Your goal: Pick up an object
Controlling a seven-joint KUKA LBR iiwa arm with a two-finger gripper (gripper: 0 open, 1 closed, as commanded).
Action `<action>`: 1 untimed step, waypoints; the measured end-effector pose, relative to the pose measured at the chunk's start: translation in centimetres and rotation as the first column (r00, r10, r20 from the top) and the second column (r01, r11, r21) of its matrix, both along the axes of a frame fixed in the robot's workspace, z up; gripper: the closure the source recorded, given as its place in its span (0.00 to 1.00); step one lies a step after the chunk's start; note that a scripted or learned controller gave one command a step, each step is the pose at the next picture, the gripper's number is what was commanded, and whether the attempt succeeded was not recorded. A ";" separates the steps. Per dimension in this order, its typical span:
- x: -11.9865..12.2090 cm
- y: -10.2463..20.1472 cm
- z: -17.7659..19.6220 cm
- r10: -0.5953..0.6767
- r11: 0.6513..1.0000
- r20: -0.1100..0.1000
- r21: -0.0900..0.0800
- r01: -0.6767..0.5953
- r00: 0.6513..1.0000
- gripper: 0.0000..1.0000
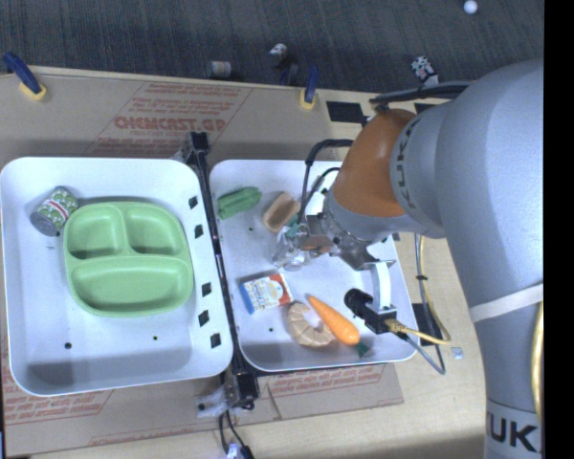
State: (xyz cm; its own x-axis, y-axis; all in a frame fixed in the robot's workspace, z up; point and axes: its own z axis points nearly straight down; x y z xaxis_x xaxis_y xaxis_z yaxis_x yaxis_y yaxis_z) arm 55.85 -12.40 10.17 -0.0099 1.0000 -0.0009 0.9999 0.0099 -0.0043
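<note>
While hand [297, 242] hovers mid-frame, grip state unclear, crowded orange plastic carrot [331, 320] and tan bread slice [280, 210] risk misgrasp.

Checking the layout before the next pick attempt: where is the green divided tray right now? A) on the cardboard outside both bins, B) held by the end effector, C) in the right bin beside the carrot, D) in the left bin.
D: the green divided tray lies flat in the left bin, next to a small can; the carrot is in the right bin.
</note>
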 end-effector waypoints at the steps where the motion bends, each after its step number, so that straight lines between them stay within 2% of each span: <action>1: -6.8 6.0 9.0 -0.001 1.000 0.002 0.001 0.001 1.000 1.00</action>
